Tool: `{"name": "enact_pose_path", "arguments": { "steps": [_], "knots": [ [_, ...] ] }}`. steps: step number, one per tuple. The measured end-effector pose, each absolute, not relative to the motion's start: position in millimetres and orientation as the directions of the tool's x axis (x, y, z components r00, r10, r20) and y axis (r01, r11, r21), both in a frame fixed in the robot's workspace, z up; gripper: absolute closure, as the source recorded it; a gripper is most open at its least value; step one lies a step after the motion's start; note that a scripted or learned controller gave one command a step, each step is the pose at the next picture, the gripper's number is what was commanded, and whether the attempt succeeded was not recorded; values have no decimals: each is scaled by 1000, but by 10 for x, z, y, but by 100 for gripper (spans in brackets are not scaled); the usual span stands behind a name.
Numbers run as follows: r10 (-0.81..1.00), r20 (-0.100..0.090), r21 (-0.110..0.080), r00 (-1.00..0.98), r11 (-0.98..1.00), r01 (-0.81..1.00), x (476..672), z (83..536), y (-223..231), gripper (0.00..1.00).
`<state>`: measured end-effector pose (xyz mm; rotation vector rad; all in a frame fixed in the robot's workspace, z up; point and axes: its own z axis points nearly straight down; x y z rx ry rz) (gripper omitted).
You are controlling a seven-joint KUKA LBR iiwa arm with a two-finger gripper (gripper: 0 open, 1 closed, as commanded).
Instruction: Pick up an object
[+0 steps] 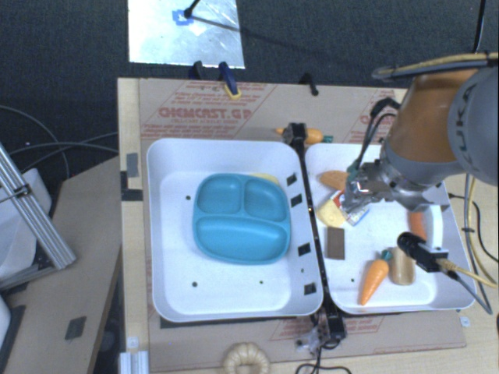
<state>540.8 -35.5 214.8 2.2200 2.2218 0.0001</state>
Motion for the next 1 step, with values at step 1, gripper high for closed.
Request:
{"name": "enact_pose_path", "arguments": {
  "steps": [1],
  "knots": [
    [1000, 0, 3, -4, 4, 1000, 5391, 2350, -358, 100]
  ]
}}
